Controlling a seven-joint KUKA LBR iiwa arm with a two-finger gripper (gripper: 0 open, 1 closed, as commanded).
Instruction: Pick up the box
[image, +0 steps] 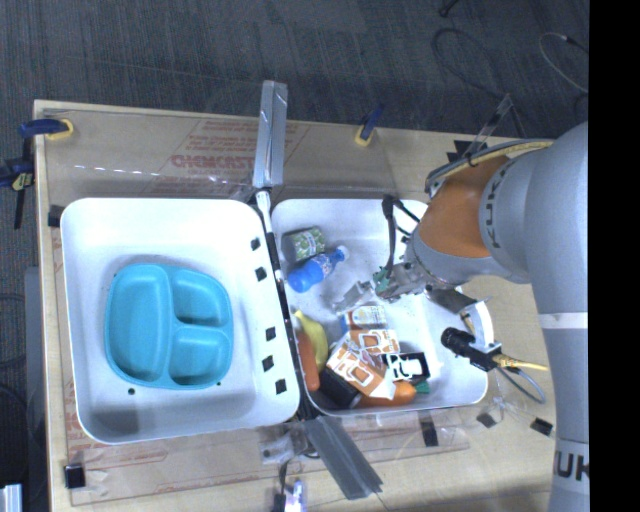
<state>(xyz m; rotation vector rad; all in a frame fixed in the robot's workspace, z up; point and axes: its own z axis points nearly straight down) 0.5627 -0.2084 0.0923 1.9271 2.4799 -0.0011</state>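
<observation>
The box (362, 362), an orange and white printed carton, lies flat near the front of the right bin (450, 390). It rests among other items, and a smaller orange and white packet (369, 317) touches its far edge. My gripper (375, 287) hangs low over the middle of the right bin, just behind the box and the packet and slightly to their right. The grey arm and its orange band (455, 220) come in from the right.
The right bin also holds a green packet (305, 243), a blue bottle (316, 270), a banana (315, 338), an orange carrot-like item (308, 367) and a black and white item (408, 366). A blue divided plate (168, 325) sits in the left bin (80, 250).
</observation>
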